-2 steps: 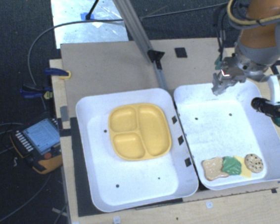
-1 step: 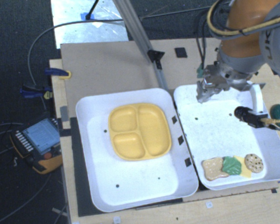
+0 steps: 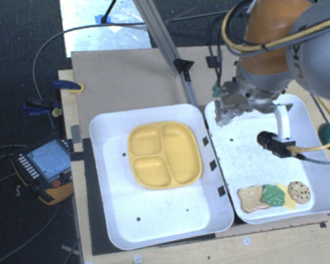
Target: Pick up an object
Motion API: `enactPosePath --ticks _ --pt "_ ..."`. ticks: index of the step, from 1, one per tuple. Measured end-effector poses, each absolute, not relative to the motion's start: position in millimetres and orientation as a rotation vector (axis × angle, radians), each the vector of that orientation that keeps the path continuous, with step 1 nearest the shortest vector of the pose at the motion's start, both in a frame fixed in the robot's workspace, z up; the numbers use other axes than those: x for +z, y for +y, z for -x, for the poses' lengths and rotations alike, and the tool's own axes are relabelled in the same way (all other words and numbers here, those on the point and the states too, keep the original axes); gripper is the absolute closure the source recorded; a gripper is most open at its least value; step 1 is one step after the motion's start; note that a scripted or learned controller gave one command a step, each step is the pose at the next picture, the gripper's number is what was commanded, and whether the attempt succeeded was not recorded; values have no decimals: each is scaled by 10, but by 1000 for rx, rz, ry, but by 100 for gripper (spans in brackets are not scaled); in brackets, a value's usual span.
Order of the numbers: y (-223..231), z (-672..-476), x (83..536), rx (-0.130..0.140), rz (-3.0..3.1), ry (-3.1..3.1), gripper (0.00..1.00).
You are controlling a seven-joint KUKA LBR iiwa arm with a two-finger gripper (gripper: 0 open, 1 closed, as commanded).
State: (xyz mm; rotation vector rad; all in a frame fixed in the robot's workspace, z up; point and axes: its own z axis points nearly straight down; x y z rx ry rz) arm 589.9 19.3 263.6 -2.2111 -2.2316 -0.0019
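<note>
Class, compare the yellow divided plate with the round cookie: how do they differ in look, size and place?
The yellow plate is by far the larger; the cookie is small. The plate is plain yellow with three compartments; the cookie is tan with dark specks. The plate lies alone in the left bin; the cookie lies in the right bin beside other toy foods. Both lie flat in white bins.
</note>
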Motion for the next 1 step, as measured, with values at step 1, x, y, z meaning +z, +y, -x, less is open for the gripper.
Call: enactPosePath --ticks 1 --pt "655 -5677 2491 0 2209 -2231 100"
